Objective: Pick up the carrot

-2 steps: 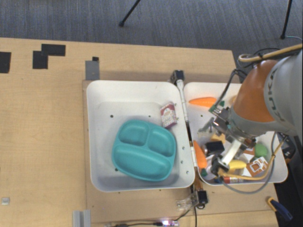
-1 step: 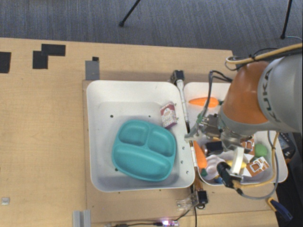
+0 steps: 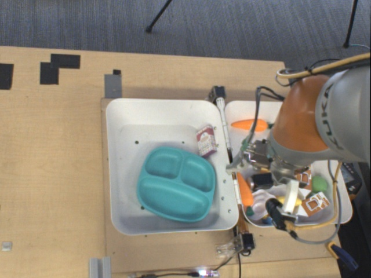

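One carrot (image 3: 249, 124) at right bin's (image 3: 346, 208) far end, end effector (image 3: 271, 185) nearer, apart from it, finger state unclear

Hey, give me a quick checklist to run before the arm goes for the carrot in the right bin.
1. Target picked out: cannot tell; far orange piece and near orange piece both look carrot-like.
2. Gripper over right bin: ok.
3. Carrot already held: cannot tell.
4. Far orange piece lies apart from clutter: ok.
5. Near orange piece easy to reach: not ok; it lies along the bin wall, clutter beside it.
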### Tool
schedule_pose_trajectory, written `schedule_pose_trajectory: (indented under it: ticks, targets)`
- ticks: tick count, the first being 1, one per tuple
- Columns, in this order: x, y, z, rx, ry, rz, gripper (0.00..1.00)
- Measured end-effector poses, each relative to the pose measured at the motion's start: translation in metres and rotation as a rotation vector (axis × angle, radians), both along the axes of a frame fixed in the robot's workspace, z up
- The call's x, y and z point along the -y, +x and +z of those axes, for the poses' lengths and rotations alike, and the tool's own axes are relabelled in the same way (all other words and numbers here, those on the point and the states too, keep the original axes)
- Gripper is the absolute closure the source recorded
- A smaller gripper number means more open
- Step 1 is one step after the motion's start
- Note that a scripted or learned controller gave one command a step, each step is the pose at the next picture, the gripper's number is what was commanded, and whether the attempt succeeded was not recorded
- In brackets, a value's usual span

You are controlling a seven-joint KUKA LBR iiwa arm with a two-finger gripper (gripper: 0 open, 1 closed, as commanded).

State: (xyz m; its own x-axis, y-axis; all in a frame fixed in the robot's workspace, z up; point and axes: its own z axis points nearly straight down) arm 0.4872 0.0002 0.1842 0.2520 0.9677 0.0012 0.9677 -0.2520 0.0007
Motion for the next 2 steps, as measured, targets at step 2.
schedule_pose_trajectory:
  ticks: [2]
  targets:
    - [0.0000, 0.0000, 0.0000, 0.000, 0.000, 0.000, 0.00]
